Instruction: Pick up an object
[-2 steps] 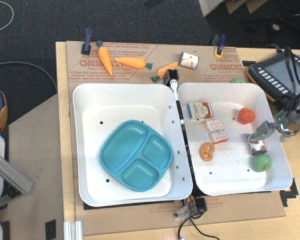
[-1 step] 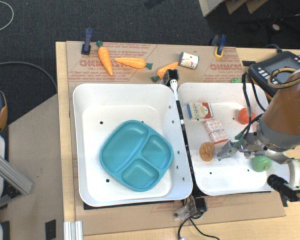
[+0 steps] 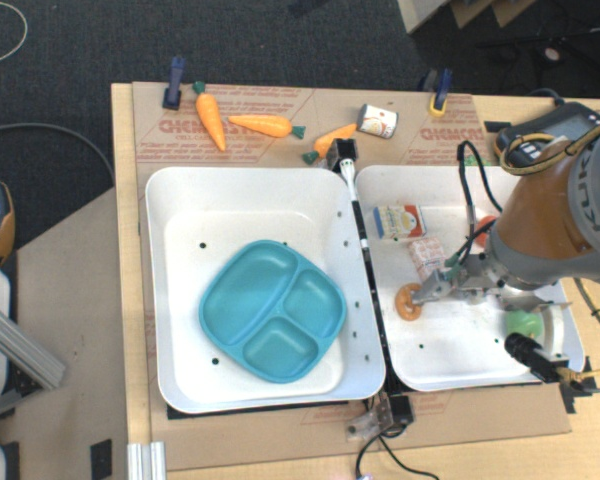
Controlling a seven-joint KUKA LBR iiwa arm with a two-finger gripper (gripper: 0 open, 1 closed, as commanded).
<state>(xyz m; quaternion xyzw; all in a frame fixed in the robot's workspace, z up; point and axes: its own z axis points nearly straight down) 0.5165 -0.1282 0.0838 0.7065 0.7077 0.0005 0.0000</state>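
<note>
In the right white bin (image 3: 450, 373), the gripper (image 3: 425, 293), state unclear, hovers beside a small orange-brown ring (image 3: 408, 304) at its 8 o'clock, seemingly approaching; next it must close on it.

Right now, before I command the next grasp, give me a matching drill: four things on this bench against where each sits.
Things:
1. teal three-compartment plastic plate
2. small orange ring-shaped toy
3. two orange toy carrots
4. green object

Places:
A. bare board behind the bins
B. left white bin
C. right bin, by the gripper
D. right bin, under the arm

Pairs: 1-B, 2-C, 3-A, 4-D
</note>
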